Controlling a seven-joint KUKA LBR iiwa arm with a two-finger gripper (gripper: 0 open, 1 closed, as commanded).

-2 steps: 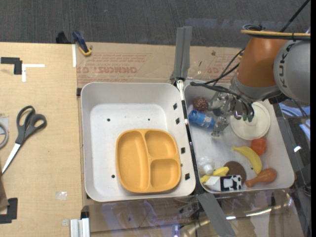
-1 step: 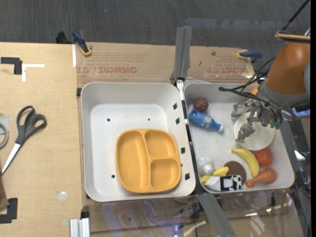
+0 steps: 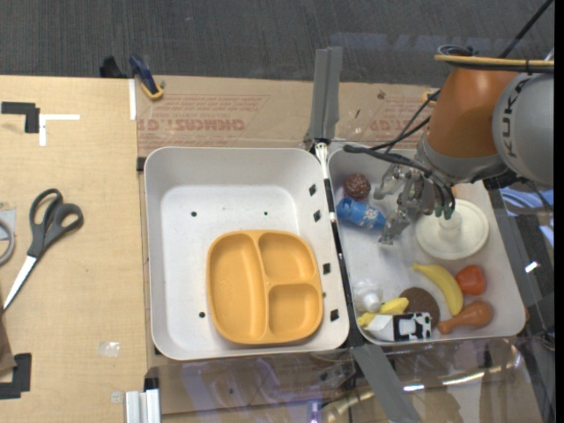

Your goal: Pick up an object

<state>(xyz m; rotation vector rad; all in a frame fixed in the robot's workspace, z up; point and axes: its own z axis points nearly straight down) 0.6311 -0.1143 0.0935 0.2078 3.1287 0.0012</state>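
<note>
Arm reaches in from the right over the right bin point(image 3: 507, 236); gripper point(image 3: 398, 208) hangs low in that bin's upper middle, fingers pointing down and left. Jaws look parted with nothing between them, though the metalwork is cluttered and the gap is hard to read. Closest candidate: blue bottle point(image 3: 359, 213), lying on its side just left of the fingertips, near the bin's left wall. A dark red ball point(image 3: 356, 185) sits just above it; a white disc-shaped piece point(image 3: 454, 229) lies just right of the gripper. Banana point(image 3: 442, 285), tomato point(image 3: 471, 279) and other toys crowd the lower part, well apart from the fingers. Judgement: step in hand is closing in on the bottle. To do it well, centre the jaws across the bottle's short axis, descend until fingertips straddle it, keep clear of ball and wall, then close. Left bin point(image 3: 167, 236) holds a yellow divided plate point(image 3: 264, 286).
</note>
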